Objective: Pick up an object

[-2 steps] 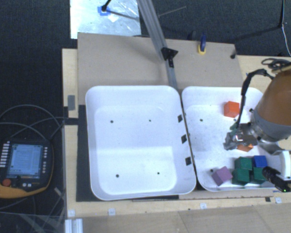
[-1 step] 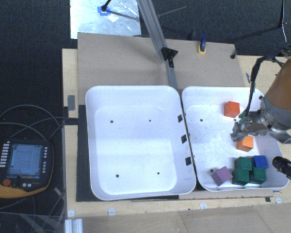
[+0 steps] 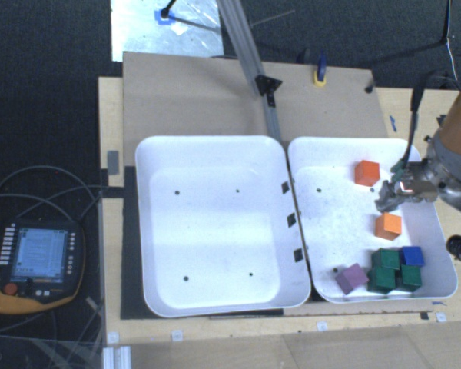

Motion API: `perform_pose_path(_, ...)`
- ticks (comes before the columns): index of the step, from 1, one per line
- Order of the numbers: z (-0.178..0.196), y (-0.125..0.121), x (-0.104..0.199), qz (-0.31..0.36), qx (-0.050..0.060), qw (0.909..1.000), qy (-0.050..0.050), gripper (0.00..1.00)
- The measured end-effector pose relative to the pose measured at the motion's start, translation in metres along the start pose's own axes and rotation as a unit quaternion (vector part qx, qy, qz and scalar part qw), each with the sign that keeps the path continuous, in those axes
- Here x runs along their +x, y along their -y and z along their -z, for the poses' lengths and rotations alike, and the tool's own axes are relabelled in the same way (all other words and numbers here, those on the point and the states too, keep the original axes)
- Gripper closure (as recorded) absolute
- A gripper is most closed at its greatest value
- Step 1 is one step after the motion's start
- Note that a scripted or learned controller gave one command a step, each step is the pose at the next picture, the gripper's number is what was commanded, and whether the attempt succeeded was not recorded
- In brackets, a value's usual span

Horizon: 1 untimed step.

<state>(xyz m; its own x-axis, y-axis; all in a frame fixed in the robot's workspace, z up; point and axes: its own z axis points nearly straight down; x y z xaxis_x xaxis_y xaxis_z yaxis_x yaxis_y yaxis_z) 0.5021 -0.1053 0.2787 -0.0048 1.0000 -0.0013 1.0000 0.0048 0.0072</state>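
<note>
We saw the lower orange cube in the right bin, just at six o'clock from the jaws, which hovered above the bin floor; we could not tell how far they stood open, and nothing showed between them. A second orange cube lay at eleven o'clock from them. At six o'clock of the lower cube clustered green blocks and a blue cube, with a purple cube at their nine o'clock. The left bin sat beside, on the desk. A teach pendant lay at nine o'clock.
</note>
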Motion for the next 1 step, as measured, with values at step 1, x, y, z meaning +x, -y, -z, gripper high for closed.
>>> perform_pose_path(1, 0.0008, -0.0132, 0.0528, 0.003, 0.002, 1.0, -0.001, 1.0)
